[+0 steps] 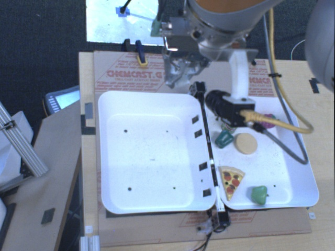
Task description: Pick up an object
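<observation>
**Four small objects wait in the right bin while the arm hangs over the back rim**

Four pieces lie in the right bin point(293, 190): a teal block point(224, 138) just beside a round tan disc point(246, 143), a toy pizza slice point(231, 181) close to the divider, and a green pepper-like piece point(259, 194) near the front wall. Something magenta point(268, 121) peeks out from behind the yellow cable point(282, 123), too hidden to identify. The left bin point(152, 156) is bare apart from a few dark specks.

The gripper point(180, 72) hangs above the cardboard sheet point(125, 75) beyond the bins' far edge, near the top of the divider. Its metal end is blurred and seen from above, so I cannot tell how it is set, and nothing is visibly held. A black unit point(225, 106) with the cable trailing from it overhangs the right bin's back corner.

Judging by position, no pick has started; the gripper would need to come forward and right to reach any piece. The pieces lie apart enough that each likely offers a clean approach, though the pizza slice sits awkwardly tight to the wall
</observation>
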Tool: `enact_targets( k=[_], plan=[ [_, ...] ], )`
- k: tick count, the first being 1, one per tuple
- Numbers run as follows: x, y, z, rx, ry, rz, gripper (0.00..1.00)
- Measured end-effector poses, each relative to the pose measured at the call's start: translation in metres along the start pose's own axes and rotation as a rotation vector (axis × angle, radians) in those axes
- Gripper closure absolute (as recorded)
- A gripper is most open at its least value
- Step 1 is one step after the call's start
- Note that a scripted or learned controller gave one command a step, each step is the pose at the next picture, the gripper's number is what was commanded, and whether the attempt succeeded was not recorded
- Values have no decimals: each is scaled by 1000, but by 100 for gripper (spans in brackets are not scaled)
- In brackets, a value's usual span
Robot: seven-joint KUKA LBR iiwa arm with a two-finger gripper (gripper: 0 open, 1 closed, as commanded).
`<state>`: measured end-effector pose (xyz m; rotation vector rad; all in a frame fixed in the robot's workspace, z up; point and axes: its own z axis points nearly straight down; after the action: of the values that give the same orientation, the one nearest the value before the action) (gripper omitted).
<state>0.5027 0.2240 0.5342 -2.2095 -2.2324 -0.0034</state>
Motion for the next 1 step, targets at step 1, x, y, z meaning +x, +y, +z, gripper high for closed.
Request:
enact_targets(
  k=[1],
  plan=[
    [10,-17,-1,0,0,4,100]
  ],
)
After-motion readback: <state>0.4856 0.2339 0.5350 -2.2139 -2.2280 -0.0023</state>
